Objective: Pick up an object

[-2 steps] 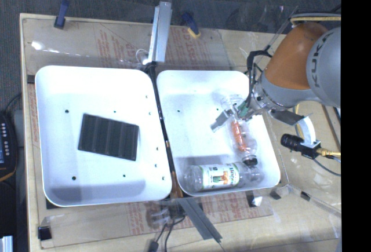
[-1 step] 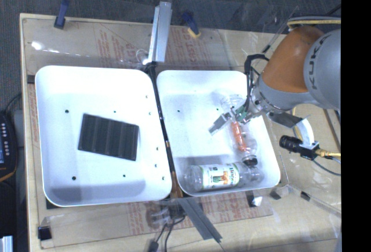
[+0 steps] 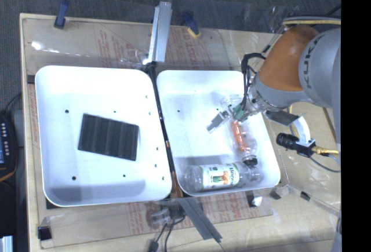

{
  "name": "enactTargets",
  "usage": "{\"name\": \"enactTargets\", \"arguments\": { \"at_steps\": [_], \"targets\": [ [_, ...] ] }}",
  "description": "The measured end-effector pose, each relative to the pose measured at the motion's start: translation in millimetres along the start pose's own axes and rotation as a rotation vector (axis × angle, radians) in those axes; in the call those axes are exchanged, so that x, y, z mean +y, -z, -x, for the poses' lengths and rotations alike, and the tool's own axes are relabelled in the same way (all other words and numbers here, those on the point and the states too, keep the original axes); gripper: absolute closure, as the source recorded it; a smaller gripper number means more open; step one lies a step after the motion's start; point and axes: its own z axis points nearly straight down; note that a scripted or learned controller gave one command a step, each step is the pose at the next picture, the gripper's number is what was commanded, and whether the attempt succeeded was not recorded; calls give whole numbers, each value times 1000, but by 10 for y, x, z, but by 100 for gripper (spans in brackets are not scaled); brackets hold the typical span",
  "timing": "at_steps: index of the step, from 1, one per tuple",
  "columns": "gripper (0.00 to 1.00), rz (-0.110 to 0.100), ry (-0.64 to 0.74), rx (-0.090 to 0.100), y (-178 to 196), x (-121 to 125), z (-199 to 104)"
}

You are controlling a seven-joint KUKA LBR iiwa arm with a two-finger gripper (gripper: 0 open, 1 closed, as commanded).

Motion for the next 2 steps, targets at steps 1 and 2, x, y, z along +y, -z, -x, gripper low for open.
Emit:
{"name": "enactTargets", "arguments": {
  "at_steps": [1,2],
  "targets": [
    [0,-1,12,3,193,-122,-64],
    [0,-4,46,7,292,-215,-107]
  ]
}}
